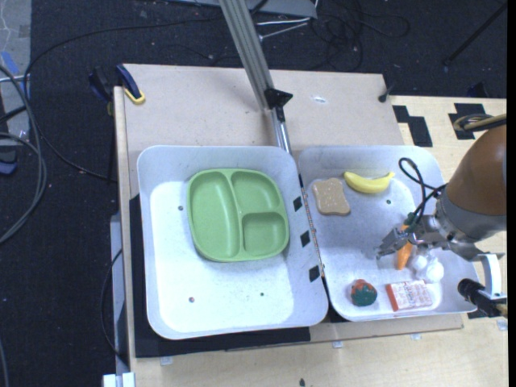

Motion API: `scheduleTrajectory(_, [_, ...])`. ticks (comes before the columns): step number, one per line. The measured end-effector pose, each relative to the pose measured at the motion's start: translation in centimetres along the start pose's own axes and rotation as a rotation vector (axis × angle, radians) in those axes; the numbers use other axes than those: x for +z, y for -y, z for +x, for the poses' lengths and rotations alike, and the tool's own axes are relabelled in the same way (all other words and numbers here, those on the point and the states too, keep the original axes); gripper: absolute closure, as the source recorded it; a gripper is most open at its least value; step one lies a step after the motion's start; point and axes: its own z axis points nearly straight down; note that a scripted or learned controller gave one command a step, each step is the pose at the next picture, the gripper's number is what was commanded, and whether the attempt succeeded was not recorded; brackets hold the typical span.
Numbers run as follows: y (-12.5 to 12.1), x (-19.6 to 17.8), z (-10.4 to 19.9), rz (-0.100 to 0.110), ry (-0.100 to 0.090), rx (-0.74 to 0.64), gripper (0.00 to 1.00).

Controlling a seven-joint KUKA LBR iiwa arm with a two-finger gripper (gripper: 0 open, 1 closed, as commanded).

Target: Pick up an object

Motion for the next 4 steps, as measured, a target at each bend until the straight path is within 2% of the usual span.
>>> scheduleTrajectory(1, [-0.1,1.5,0.0,-0.006,0.003,0.000,0.00])
scheduleTrajectory(2, [-0.2,0.3,-0.1,-0.012,0.006,0.000,1.00])
scheduleTrajectory(3, [-0.1,-6.0,0.0,-0.010,0.004,-0.003,1.00])
scheduleTrajectory(4, [-0.2,-10.3,-0.3,-0.010,0.005,-0.003,1.00])
